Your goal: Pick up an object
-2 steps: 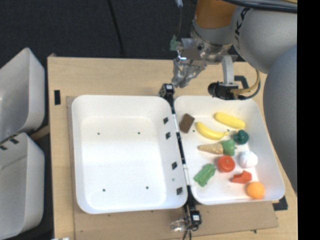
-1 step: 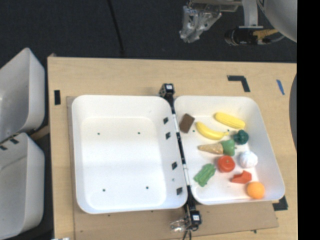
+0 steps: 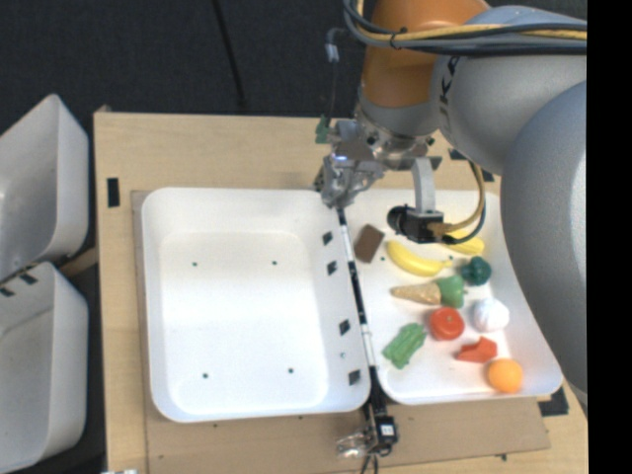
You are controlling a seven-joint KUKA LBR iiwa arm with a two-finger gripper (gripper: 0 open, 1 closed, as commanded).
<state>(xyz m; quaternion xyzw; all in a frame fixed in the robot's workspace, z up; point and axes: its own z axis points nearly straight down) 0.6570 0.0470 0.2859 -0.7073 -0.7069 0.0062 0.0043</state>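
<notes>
- While the gripper [image 3: 341,181] hangs at the far end of the divider between the two bins, I cannot tell how it is set, because the wrist hides it.
- Every candidate sits in the right bin [image 3: 533,349]: a brown block [image 3: 368,243], a banana [image 3: 415,258], a tomato [image 3: 446,323], a green leafy piece [image 3: 404,346], an orange [image 3: 505,374] and a white ball [image 3: 489,314].
- Nothing shows in the gripper's grasp.
- One risk, as I judge it, is a descent from this spot landing on the rim between the bins rather than on a toy.
- Another is crowding: the toys lie close together, so a grab could nudge neighbours or pinch two at once.
- Round pieces like the orange could roll away under a glancing touch.
</notes>
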